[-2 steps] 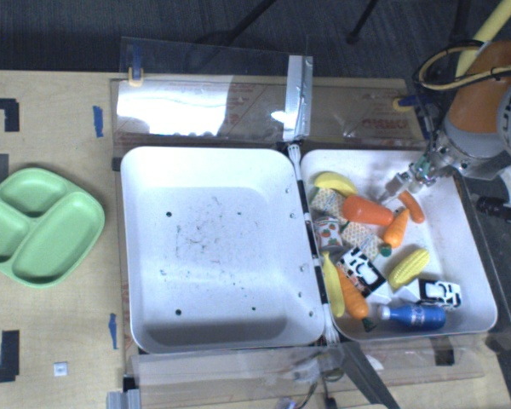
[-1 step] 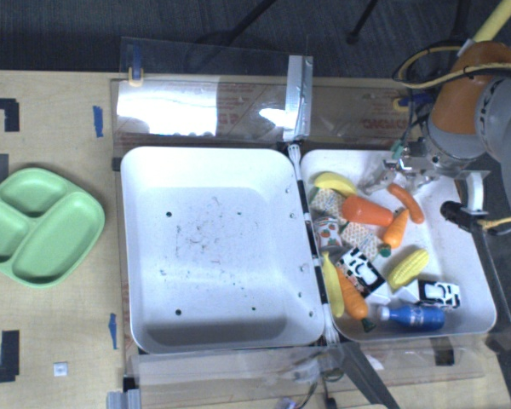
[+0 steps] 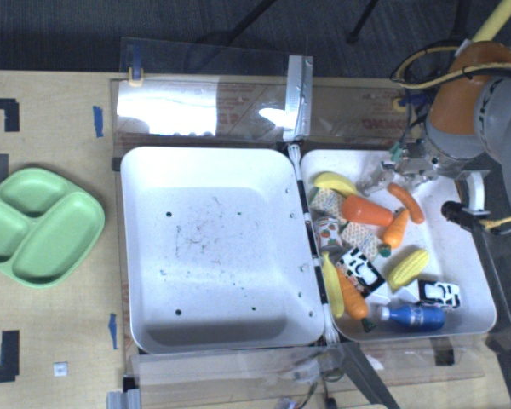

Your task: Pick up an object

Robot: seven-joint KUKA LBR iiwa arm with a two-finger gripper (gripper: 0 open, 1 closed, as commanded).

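Orange-banded arm's gripper [image 3: 402, 165] hangs, perhaps touching, right bin's [image 3: 481, 318] far rim.

Grey arm [image 3: 501, 118] with an orange band [image 3: 460, 100] above the wrist. Yellow and black cables [image 3: 426, 62] loop at its eleven o'clock. Metallic gripper [image 3: 406, 167] hardware below.

Bench: my light wooden bench [image 3: 60, 331] spreads out below me, marked with black corner shapes and small blue tape strips.
Left bin: my left white bin [image 3: 213, 245] sits on the bench, its floor scuffed and speckled.
Right bin: my right white bin [image 3: 477, 313] stands touching the left one, side by side.
Green tray: a green divided tray [image 3: 38, 226] lies on the bench, well apart to the left of the bins.
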